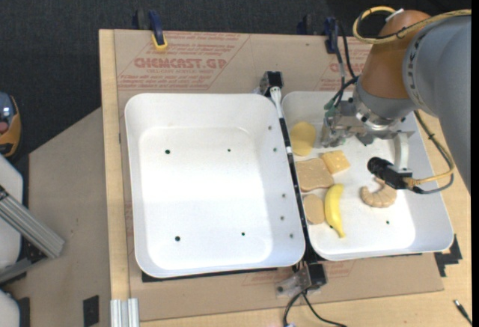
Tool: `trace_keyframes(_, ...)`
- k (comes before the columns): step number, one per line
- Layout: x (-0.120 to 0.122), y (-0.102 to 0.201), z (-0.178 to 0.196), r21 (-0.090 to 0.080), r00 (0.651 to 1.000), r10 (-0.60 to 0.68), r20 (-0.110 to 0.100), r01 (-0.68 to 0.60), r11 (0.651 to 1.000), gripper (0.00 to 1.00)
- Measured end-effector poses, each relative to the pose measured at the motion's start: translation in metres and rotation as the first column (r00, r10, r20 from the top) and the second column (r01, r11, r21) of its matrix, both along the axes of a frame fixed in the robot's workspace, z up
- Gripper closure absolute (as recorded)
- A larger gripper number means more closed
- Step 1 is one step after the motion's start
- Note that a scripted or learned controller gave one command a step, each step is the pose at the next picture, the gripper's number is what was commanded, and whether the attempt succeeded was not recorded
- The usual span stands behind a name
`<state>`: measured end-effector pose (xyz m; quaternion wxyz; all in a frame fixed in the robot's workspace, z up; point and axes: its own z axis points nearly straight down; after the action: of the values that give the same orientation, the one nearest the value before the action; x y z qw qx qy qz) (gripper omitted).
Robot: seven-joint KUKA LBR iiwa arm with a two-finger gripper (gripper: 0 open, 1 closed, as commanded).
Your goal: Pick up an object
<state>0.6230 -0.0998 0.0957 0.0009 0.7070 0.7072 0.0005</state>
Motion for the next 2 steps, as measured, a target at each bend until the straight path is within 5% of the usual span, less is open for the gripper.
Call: trace_keyframes(2, 0.035, -0.015, -0.009, -0.001, 1.0, 0.001, 0.004, -0.001, 1.0, 1.0)
